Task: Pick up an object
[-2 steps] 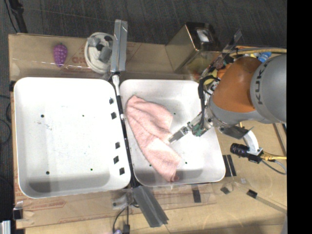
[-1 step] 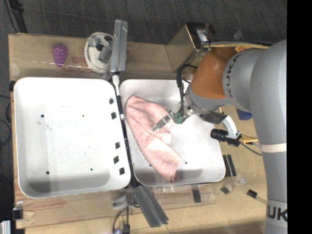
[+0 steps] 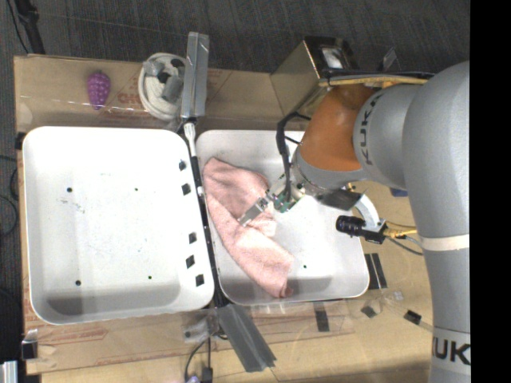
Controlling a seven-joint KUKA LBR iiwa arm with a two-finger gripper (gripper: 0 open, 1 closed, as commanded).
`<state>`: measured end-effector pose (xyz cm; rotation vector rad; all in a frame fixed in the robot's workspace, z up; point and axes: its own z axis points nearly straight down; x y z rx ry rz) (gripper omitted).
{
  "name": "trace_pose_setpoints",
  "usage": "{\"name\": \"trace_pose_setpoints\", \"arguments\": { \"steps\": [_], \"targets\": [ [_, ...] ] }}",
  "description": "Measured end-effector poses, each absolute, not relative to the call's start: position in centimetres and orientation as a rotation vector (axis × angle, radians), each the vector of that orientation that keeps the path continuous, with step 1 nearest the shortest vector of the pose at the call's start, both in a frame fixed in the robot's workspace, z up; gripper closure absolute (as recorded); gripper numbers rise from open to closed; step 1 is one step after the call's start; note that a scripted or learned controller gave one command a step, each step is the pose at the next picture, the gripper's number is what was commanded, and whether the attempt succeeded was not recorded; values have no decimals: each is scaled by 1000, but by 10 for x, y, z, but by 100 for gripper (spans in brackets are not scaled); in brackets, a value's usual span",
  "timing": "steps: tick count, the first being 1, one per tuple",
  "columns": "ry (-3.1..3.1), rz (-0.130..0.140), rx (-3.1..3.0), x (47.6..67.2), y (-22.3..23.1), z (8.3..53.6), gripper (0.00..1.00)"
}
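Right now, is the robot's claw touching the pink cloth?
Touching. In the camera view, the gripper presses onto the pink cloth in the right bin, with the fabric bunched up around its tip.

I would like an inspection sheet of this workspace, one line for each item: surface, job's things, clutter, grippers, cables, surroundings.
Surface: brown bench bearing a left bin and a right bin, side by side, both shallow and white.
Job's things: a pink cloth, crumpled, lying in the right bin along its left side.
Clutter: a purple object and a white round object on the bench behind the left bin.
Grippers: the gripper is down at the pink cloth, touching it; grasp not confirmed.
Cables: a black cable loops beside the wrist; dark cables at the front edge.
Surroundings: dark floor; a box behind the right bin.
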<state>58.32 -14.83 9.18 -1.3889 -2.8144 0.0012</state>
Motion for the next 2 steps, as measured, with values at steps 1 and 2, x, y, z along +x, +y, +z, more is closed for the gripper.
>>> {"name": "trace_pose_setpoints", "arguments": {
  "steps": [1,2],
  "targets": [
    [-2817,2,-1383,584,-148,102,100],
    [-2715,2,-1577,589,-75,192,100]
  ]
}}
